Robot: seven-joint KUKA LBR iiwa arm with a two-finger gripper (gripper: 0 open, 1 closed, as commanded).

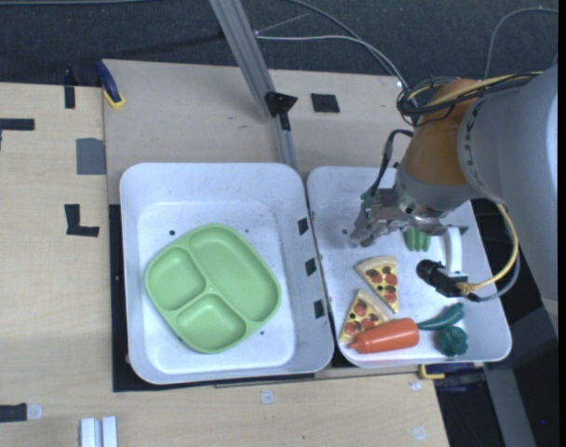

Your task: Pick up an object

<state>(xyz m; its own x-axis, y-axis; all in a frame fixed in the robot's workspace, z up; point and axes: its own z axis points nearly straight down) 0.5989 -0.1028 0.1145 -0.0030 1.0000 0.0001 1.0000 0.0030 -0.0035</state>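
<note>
While my gripper (362, 236) hangs over the right bin (331, 189) mid-frame, honestly can't tell its jaw state, pizza slices (380, 277) just below.

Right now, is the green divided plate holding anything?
Empty: all three compartments of the green plate show bare green, in the left bin.

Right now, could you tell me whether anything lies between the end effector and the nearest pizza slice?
Nothing visible does. The end effector hangs over bare floor of the right bin, and the upper pizza slice lies just below and right of it in the camera view, uncovered.
</note>
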